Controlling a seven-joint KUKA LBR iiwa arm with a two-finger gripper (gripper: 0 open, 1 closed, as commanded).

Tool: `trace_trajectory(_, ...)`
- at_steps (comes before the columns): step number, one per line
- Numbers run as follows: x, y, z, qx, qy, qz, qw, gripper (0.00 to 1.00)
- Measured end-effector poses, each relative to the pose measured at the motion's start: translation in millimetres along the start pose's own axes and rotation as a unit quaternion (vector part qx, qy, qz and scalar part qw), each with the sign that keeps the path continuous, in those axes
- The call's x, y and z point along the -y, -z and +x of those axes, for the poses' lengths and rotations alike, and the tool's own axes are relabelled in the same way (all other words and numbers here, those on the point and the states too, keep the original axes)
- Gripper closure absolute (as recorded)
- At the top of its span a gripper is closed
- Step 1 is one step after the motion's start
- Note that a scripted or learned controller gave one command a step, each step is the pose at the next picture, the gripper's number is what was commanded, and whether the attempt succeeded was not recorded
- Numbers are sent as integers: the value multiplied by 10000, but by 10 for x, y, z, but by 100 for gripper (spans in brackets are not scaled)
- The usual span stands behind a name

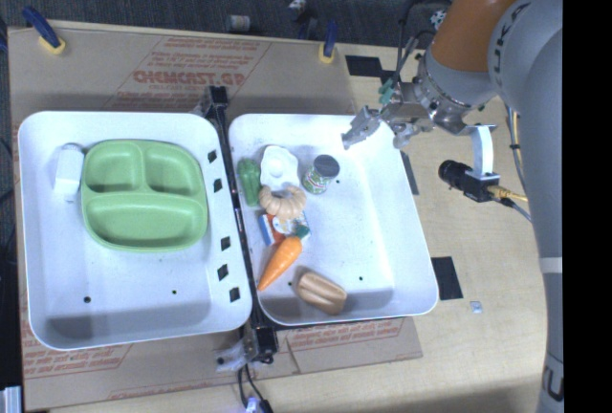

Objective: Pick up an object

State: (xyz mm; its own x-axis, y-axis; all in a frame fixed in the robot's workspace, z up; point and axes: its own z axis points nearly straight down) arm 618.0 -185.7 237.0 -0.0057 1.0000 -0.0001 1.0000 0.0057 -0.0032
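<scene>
My gripper [379, 131] hovers over the far right corner of the right bin [382, 239], its fingers spread with nothing between them. Left of it in that bin lie a small dark-topped can [321, 174], a white object [277, 163] and a green item [249, 180]. A tan ridged piece [284, 203] and a small red and blue item [278, 228] sit below these. Nearer the front lie a carrot [280, 261] and a brown bread roll [320, 292].
The left bin [57, 296] holds a green divided plate [143, 193] and a white object [67, 170] beside it. Black clips run along the seam [228, 210] between the bins. Blue clamps [45, 29] hold the cardboard at the back.
</scene>
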Motion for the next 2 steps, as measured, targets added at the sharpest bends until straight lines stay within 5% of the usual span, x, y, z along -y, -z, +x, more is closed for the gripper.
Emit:
trace_trajectory(1,697,-1455,-178,-4,0,3,10000,0)
trace_trajectory(2,1416,-1456,-244,-8,5,3,10000,0)
